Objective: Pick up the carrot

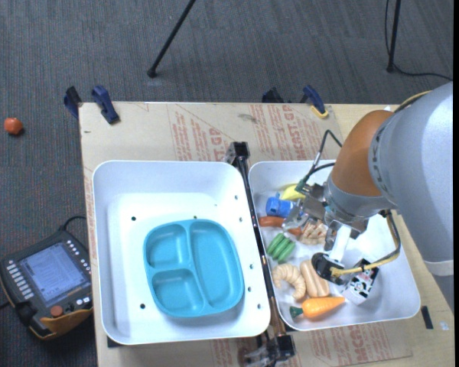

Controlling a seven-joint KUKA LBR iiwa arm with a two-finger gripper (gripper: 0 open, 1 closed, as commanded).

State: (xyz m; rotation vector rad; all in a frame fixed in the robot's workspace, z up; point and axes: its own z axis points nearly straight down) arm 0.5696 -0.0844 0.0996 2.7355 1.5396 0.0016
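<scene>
On my feed the orange toy carrot with a green leafy end (320, 306) lies flat in the near part of the right-hand shallow white bin (402, 300). Its green end points left and it sits close to the near wall. Just beyond it are a curled tan toy pastry (290, 277) and a pale tan sausage-shaped piece (314, 278). A black-and-white patterned piece (362, 284) sits to its right.

The gripper (312, 219) hangs over the middle-left of that same bin, apart from the carrot, among a green ridged toy (280, 247), a blue toy block (277, 205) and a yellow piece (294, 192). I cannot tell from this angle whether it is open or closed, and I see nothing held in it.

The left white bin (111, 205) holds a light blue divided plastic plate (193, 267). A grey handheld control pendant (43, 281) lies on the floor to the left.
</scene>
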